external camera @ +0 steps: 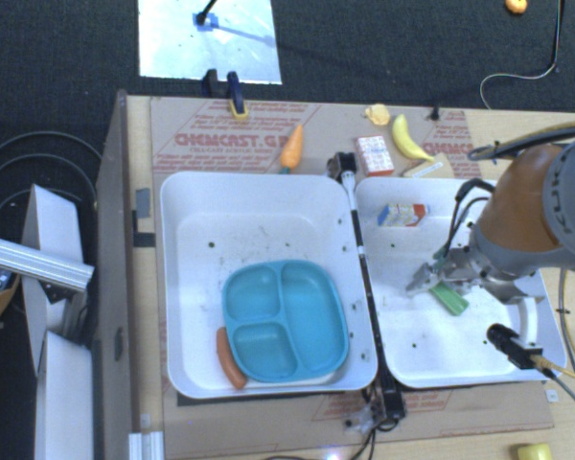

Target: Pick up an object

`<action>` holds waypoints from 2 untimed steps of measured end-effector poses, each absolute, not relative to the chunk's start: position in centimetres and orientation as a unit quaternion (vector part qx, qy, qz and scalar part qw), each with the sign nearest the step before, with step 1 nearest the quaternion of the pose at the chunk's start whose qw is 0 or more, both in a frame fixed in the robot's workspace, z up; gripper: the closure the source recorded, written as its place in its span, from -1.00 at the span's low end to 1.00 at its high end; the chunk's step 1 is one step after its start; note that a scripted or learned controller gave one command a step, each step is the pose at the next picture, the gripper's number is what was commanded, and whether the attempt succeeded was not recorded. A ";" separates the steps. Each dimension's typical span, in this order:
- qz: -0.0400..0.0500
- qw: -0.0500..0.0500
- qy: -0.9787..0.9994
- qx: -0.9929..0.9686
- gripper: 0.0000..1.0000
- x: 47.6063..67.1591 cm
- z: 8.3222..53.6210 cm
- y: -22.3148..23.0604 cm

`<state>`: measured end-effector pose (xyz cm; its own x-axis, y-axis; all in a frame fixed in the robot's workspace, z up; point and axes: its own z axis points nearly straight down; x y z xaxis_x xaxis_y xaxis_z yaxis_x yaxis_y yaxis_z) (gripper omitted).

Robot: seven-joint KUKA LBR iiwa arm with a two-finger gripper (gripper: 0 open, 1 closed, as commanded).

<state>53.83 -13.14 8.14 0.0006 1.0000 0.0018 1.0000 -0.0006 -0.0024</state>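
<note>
- One relation settles the coming move: the green object (449, 299) lies in the right bin (402, 353), just right of and touching the tool (429, 278), its long axis slanting from far-left to near-right
- The tool sits low in that bin; whether it is open or closed I cannot tell
- A small white box (402, 215) lies farther off, near the bin's far wall
</note>
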 end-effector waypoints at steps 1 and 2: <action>-0.001 -0.001 -0.708 -0.706 1.00 54.1 9.5 -13.2; -0.006 -0.006 -0.712 -0.702 1.00 62.7 19.1 -6.4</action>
